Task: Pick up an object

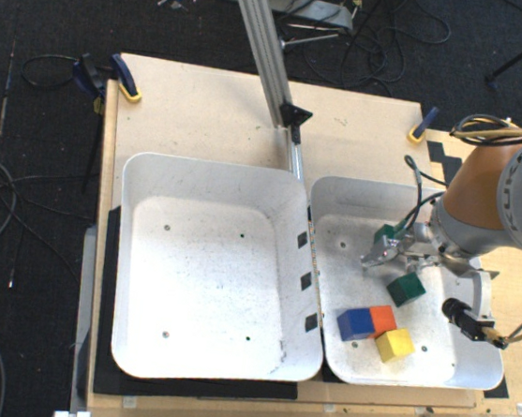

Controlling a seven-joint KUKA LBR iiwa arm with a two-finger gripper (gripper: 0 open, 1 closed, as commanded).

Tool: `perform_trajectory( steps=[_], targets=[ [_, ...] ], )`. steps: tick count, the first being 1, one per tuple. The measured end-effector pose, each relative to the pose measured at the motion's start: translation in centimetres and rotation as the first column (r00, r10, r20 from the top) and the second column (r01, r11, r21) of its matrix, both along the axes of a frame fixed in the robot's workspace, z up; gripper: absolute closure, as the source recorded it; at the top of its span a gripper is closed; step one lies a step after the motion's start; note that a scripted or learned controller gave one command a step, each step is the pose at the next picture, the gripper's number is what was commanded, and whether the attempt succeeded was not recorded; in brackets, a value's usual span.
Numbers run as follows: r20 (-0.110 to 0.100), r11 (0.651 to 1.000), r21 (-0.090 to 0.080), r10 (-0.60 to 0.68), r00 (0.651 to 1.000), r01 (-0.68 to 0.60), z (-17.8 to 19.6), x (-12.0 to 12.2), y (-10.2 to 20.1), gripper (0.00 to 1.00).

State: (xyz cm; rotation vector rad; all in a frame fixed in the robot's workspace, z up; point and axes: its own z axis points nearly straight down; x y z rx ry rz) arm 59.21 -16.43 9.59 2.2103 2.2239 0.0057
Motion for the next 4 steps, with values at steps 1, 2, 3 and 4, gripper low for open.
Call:
perform_trajectory(
  steps=[1,2,3,4],
  targets=[
    [-0.008,1.000,0.002,-0.008,1.000,0.008,0.0,-4.9,-0.4,0.00],
    [-0.005,1.000,0.001,-0.007,1.000,0.007,1.0,-4.7,-0.3,1.00],
    [0.000,1.000,0.003,0.003,1.000,-0.003,10.4,-5.2,7.8,1.00],
    [-0.003,1.000,0.003,0.001,1.000,-0.001,15.3,-7.0,12.5,1.00]
  ],
)
